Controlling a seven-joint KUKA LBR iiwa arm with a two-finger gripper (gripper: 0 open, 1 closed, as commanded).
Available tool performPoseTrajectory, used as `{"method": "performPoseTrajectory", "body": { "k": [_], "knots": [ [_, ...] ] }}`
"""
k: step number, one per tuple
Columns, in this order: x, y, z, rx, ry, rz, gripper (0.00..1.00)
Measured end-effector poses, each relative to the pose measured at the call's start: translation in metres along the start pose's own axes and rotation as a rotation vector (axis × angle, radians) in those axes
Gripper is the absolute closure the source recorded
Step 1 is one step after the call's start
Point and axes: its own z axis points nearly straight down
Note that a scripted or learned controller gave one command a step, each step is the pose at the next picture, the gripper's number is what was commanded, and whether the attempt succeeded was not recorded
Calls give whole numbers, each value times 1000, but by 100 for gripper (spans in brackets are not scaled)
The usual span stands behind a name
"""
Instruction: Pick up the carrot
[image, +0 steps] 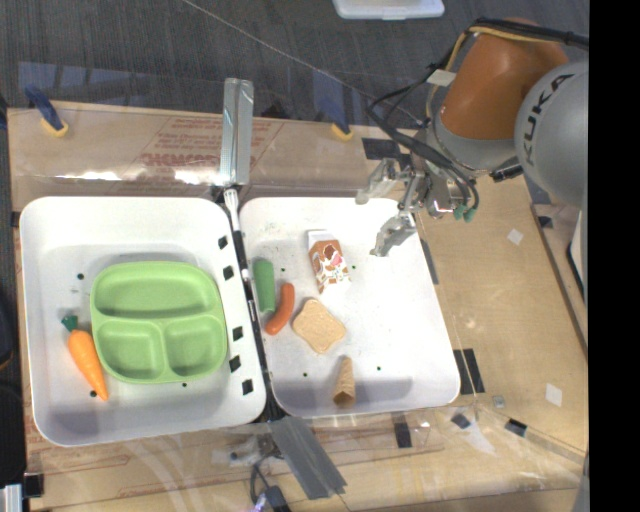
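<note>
The carrot (86, 362) is lying lengthwise, tip nearward, squeezed between green plate (158, 320) and left bin wall (30, 300); fingers (392, 235) are hanging empty, slightly apart.

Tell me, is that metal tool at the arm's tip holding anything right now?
Nothing is held. The tool hangs over the right bin's upper corner; the carrot lies in the left bin.

A green divided plate (157, 333) sits in the left bin (40, 230); the right bin (420, 330) holds a cucumber (264, 284), sausage (281, 308), toast (318, 326), carton (328, 262) and cone (344, 381).
</note>
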Motion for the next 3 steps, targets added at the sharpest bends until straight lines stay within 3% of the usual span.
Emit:
{"method": "performPoseTrajectory", "body": {
  "k": [1,2,3],
  "knots": [
    [-10,-11,111,2,-19,219,0],
    [-12,-10,97,5,-22,211,100],
    [5,10,81,-2,0,-100,100]
  ]
}}
